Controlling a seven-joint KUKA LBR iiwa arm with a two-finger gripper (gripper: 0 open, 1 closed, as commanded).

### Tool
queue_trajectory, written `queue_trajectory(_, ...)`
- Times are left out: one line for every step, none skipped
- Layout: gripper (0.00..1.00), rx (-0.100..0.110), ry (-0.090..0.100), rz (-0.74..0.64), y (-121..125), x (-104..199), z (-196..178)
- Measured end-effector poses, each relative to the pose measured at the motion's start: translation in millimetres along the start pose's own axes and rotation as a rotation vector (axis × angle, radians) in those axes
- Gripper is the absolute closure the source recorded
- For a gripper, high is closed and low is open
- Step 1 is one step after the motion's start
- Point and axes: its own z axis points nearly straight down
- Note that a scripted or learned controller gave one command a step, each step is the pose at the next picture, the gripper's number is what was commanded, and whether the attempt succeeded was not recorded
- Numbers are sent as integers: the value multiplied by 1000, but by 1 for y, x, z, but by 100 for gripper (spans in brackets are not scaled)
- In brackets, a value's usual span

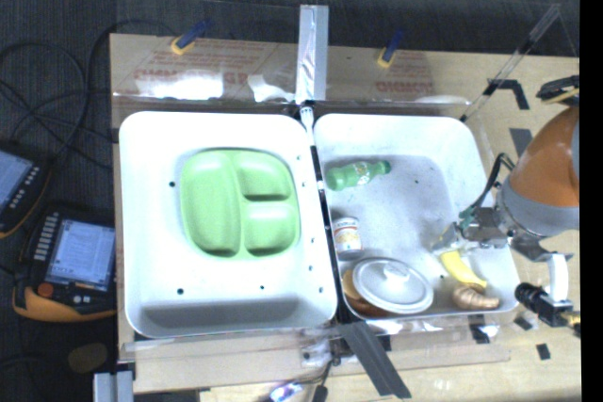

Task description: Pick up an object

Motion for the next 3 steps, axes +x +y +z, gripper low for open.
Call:
queue_trajectory(100,0,-6,108,43,106,-107)
queue_trajectory(100,3,-10,107,43,106,-115)
queue_trajectory(100,1,-8,80,3,88,-183)
